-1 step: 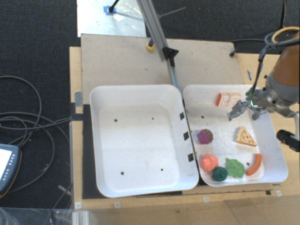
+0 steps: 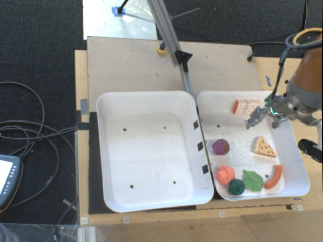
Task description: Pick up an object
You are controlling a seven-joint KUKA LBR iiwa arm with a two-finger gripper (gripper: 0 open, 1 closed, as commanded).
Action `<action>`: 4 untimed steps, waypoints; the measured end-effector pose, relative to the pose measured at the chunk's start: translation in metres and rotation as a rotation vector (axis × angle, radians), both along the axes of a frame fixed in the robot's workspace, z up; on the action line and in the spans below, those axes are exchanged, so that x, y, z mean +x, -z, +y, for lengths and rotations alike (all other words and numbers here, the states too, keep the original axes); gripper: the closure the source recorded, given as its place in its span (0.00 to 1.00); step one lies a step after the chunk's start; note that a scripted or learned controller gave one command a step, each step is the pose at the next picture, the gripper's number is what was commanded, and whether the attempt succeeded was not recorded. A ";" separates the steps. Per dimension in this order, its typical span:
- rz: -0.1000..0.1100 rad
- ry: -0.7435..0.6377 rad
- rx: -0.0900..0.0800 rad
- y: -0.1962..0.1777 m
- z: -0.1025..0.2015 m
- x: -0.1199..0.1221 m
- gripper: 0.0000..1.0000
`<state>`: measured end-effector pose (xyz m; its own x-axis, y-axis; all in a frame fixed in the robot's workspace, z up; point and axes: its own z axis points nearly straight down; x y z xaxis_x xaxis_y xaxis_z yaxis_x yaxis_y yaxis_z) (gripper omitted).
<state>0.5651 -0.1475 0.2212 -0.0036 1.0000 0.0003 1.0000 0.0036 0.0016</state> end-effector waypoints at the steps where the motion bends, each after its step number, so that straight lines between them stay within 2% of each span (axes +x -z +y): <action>1: 0.004 0.001 0.000 0.046 0.008 0.001 0.00; 2: 0.006 0.003 0.001 0.109 0.007 0.003 0.00; 3: 0.003 0.003 0.000 0.132 0.008 0.004 0.00; 4: -0.002 0.003 0.000 0.120 0.007 0.005 1.00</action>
